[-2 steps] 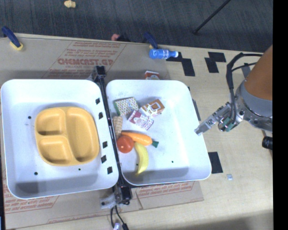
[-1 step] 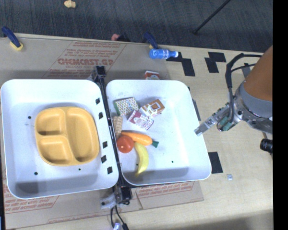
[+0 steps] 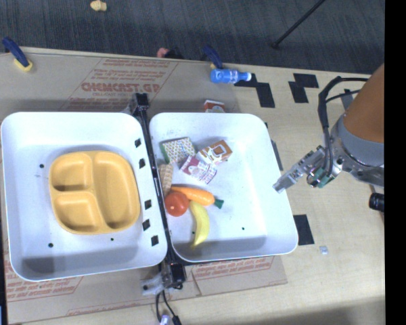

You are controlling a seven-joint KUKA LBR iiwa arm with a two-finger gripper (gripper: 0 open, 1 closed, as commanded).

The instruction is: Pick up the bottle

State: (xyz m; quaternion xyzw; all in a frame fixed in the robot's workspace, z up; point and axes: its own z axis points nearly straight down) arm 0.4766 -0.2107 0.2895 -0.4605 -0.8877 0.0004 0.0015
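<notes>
A small blue bottle [image 3: 227, 76] lies on its side on the bench, behind the right bin [image 3: 271, 212] and outside it. My gripper [image 3: 289, 179] hovers just past the right bin's right rim, at about mid height of the view, pointing left toward the bin. It is well apart from the bottle, which lies far up and to its left. Nothing shows in the gripper.
The right bin holds a carrot [image 3: 195, 195], a tomato [image 3: 176, 204], a banana [image 3: 200, 225], small cartons [image 3: 204, 161] and a cone [image 3: 166, 176]. The left bin [image 3: 27, 249] holds a yellow divided plate [image 3: 93, 190]. Blue clamps [image 3: 16, 53] grip the cardboard's back edge.
</notes>
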